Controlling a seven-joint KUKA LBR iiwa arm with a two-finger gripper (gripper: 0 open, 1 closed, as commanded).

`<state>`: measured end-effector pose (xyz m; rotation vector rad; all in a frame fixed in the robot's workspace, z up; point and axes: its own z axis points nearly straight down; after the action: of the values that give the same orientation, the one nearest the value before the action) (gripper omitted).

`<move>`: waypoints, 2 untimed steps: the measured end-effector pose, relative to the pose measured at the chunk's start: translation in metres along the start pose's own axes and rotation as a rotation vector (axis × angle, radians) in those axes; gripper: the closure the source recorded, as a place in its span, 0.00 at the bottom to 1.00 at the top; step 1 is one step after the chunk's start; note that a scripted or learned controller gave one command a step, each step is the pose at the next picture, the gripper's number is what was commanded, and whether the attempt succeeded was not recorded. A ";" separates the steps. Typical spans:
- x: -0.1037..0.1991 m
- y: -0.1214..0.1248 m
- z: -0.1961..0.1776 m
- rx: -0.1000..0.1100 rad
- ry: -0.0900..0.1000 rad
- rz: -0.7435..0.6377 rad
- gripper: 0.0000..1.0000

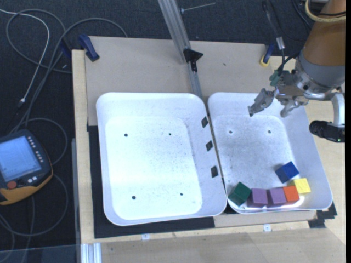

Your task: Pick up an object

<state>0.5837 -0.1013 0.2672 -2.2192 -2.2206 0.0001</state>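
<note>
Several small blocks lie along the near edge of the right bin (307, 147): a green block (239, 193), a purple one (259, 196), another purple one (277, 195), an orange one (291, 193), a yellow one (302, 186) and a blue one (287, 171) just behind them. My gripper (270, 106) hangs over the far part of the right bin, well away from the blocks. Its two fingers are spread apart with nothing between them.
The left bin (109, 147) sits beside the right one. A metal rail (175, 26) runs from the top of the view down between the bins. A teach pendant (19, 163) lies off the bench at left. Blue clamps (88, 47) hold the board's far corners.
</note>
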 end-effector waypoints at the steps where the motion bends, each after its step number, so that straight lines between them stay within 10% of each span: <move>1: -0.049 -0.070 0.121 0.010 0.001 0.005 0.00; 2: -0.094 -0.096 0.154 -0.025 -0.007 0.001 0.00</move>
<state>0.4871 -0.1952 0.1127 -2.2366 -2.2350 -0.0194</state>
